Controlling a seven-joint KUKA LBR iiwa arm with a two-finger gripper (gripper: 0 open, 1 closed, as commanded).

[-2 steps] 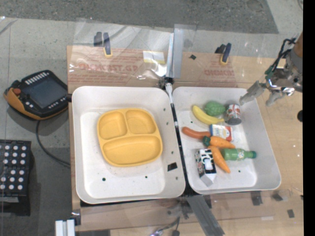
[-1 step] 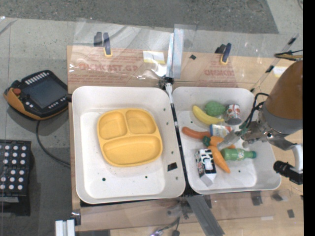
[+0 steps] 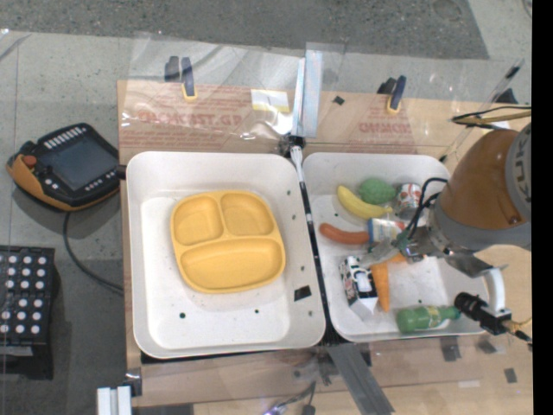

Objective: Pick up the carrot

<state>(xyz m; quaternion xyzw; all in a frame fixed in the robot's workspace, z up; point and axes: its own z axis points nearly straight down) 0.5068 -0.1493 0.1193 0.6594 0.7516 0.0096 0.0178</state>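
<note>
The gripper (image 3: 390,253) is seen just above the carrot (image 3: 381,285); its opening and hold cannot be told.

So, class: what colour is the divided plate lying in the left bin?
Yellow. The divided plate shows plainly in the camera view, against the white bin.

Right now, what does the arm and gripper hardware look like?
The arm enters from the right: a bulky rounded orange segment joined to grey housing. The gripper at its tip is small, grey and metallic, with thin dark cables looping along the wrist. No readable markings.
</note>
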